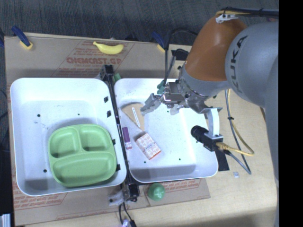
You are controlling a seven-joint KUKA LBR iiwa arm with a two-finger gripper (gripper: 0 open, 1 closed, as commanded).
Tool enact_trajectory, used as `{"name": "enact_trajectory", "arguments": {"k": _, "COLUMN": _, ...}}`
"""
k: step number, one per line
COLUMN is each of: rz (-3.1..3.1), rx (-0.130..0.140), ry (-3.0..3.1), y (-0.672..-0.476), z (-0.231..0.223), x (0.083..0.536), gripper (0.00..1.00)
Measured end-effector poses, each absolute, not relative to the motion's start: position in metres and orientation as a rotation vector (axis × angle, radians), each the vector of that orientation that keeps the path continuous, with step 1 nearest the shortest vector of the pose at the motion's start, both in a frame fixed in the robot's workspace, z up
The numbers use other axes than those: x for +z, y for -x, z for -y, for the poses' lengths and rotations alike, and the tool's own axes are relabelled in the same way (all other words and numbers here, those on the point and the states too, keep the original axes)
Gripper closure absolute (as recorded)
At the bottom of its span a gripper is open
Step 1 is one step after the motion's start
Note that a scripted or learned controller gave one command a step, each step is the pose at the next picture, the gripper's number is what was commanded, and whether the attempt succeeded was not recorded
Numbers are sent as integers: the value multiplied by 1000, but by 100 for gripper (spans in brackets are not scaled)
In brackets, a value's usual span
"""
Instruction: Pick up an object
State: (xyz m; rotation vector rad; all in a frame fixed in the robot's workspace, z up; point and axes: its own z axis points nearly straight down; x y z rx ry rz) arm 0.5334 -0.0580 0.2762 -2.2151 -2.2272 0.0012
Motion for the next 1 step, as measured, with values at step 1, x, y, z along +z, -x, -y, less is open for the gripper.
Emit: {"name": "enact_trajectory", "arguments": {"k": 1, "rz": 2230, "rx": -2, "ry": 2215, "y": -530, "z": 7, "x": 298, "gripper": 0}}
